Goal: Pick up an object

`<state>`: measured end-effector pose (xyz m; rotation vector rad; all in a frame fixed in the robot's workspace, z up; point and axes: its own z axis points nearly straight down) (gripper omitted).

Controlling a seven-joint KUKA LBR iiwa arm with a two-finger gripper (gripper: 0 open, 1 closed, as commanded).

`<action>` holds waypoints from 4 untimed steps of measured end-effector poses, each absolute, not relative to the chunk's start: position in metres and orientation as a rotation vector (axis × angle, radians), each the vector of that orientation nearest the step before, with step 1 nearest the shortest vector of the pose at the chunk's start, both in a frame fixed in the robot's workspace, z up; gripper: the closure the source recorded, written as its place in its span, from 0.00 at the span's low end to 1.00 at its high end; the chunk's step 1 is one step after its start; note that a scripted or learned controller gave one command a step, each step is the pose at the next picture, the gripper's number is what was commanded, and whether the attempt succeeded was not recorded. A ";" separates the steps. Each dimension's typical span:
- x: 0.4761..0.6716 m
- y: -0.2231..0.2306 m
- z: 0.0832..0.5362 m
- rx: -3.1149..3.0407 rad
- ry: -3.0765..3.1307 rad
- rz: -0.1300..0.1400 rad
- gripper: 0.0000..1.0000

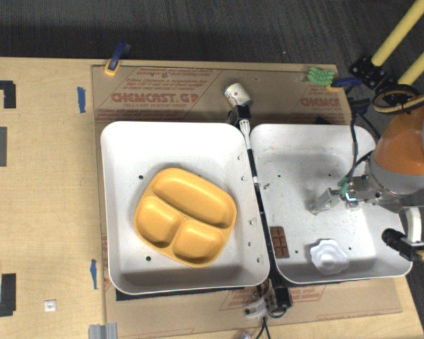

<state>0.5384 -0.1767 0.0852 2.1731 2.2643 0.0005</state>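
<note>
- One arm comes in from the right edge, grey below and orange above the wrist; its gripper hangs over the middle of the right bin; whether its tips are spread or pressed together cannot be told from this height; nothing can be seen between them.
- Just below the gripper, near the front wall of the same bin, sits a white plastic cap-like piece; it lies apart from the gripper, resting on the bin floor.
- Left of that piece, against the bin's left wall near the front, lies a small dark brown block shaped like a chocolate bar, long side running along the wall.
- Beyond the divide, the left bin holds a yellow tray with three hollows, one long one towards the back and two smaller ones in front; it lies tilted, roughly in the middle of that bin, well apart from the gripper.
- Between the two bins a black cable runs from back to front; at its far end stands a small white knob.
- Both bins rest on a brown cardboard sheet with red print, held by a blue and yellow clamp at the back left and a green clamp at the back right.
- Yellow poles slant across the dark floor in the back right corner.
</note>
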 end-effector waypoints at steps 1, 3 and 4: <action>0.539 -0.176 0.085 2.173 2.265 0.001 0.00; 0.606 -0.172 0.085 2.051 2.376 0.002 0.00; 0.589 -0.159 0.085 1.888 2.511 0.001 0.00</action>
